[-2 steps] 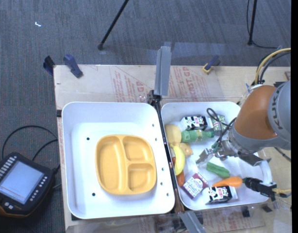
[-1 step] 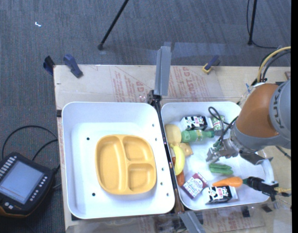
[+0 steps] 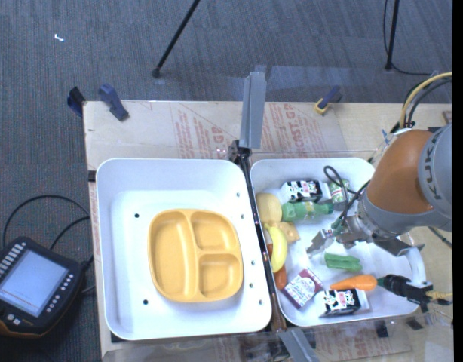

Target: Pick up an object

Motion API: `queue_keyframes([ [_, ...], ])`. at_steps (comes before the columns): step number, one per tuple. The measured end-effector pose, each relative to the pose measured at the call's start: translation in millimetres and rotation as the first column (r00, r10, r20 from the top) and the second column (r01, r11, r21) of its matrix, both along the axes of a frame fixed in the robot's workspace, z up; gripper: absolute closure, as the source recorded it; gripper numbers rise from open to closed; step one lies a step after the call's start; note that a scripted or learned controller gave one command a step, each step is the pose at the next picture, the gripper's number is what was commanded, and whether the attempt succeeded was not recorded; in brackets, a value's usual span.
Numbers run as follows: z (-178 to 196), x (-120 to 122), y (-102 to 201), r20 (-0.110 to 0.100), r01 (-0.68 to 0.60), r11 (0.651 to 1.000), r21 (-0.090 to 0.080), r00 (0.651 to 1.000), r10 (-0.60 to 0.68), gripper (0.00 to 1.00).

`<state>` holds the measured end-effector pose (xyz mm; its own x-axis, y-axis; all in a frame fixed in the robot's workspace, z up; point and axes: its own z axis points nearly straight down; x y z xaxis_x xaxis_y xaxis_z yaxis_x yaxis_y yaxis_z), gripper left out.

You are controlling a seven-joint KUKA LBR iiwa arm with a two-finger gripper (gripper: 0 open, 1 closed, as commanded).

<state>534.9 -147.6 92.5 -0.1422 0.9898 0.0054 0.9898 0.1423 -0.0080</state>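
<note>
- A grey arm with an orange band (image 3: pixel 401 176) reaches from the right over the right bin (image 3: pixel 367 170), its gripper (image 3: pixel 333 237) low among a jumble of toy food.
- The metal fingers look spread, pointing left, with nothing between them; whether they touch anything is hard to tell.
- No object has been lifted: every item lies on the bin floor, so the grasp and lift are, by this view, all yet to come.
- Nearest the gripper is a short green piece (image 3: pixel 342 262), smooth and stubby, just below the fingertips; a green bottle (image 3: pixel 307 210) lies just above them.
- Further choices: a tapered orange carrot (image 3: pixel 355 283), a curved banana (image 3: pixel 278 247), a rounded yellow fruit (image 3: pixel 268 207), two black-and-white cartons (image 3: pixel 301 190) (image 3: pixel 341 302) and a red-and-white packet (image 3: pixel 302 287).
- These look like glossy, hard plastic; the round shapes may slip from a pinch, the boxy cartons less so.
- The left bin (image 3: pixel 118 202) holds a yellow tray (image 3: pixel 194 255) with three compartments, moulded and smooth.
</note>
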Motion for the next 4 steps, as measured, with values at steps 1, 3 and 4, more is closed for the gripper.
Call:
queue_keyframes([
  [1, -7.4, -38.5, -13.7, 0.003, -0.059, 0.998, -0.001, 0.998, 0.059, 0.0],
  [3, 0.1, -38.2, -14.3, 0.001, -0.054, 0.999, 0.001, 0.999, 0.054, 0.0],
  [4, 7.2, -38.0, -14.4, -0.003, -0.05, 0.999, 0.003, 0.999, 0.05, 1.0],
])
